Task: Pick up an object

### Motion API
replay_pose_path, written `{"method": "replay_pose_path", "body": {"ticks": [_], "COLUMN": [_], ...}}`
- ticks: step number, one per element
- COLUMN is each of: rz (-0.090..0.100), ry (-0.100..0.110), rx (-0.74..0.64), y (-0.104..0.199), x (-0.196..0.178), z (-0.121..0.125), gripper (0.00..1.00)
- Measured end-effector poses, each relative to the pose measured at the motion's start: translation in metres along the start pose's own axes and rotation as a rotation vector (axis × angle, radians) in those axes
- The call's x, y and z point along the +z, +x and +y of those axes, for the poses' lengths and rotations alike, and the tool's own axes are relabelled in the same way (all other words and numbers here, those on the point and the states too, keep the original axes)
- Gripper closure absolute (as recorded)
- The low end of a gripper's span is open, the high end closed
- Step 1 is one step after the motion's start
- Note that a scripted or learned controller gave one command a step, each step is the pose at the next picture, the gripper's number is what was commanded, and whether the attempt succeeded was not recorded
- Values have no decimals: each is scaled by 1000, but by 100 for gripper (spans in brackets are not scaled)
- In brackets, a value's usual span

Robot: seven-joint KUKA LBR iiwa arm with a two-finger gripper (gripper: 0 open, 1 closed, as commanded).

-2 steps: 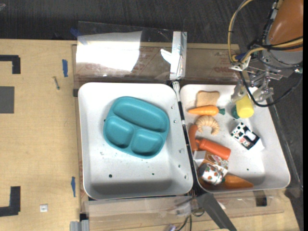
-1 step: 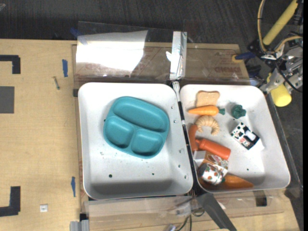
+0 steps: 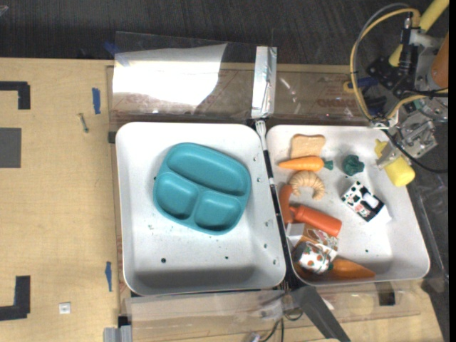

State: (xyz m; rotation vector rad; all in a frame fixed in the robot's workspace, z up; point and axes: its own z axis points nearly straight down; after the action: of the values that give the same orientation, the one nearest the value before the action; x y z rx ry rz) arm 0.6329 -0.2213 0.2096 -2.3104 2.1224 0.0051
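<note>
Hovering at right bin (image 3: 417, 251) corner, gripper (image 3: 417, 135) beside yellow block (image 3: 400, 170), finger state unclear

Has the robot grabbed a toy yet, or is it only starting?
Only starting, it looks. Nothing is done: the orange toy carrot, slice of toast and teal divided plate all lie in their white bins. The gripper sits at the right bin's edge beside a yellow block. Grabbing and lifting remain.

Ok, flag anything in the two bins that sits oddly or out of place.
The yellow block rides up on the right bin's far right rim, right under the gripper, rather than lying flat on the floor. The teal divided plate lies slantwise in the left bin. Nothing looks spilled or broken.
</note>
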Motion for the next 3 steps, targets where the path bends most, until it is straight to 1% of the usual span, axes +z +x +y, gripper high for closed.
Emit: {"method": "replay_pose_path", "body": {"ticks": [1, 2, 3], "rz": [0, 0, 0], "ry": [7, 4, 3], "rx": [9, -67, -99], "y": [-67, -140, -206], "x": [-2, -9, -24], "z": [-38, -47, -46], "gripper": [100, 100, 100]}}
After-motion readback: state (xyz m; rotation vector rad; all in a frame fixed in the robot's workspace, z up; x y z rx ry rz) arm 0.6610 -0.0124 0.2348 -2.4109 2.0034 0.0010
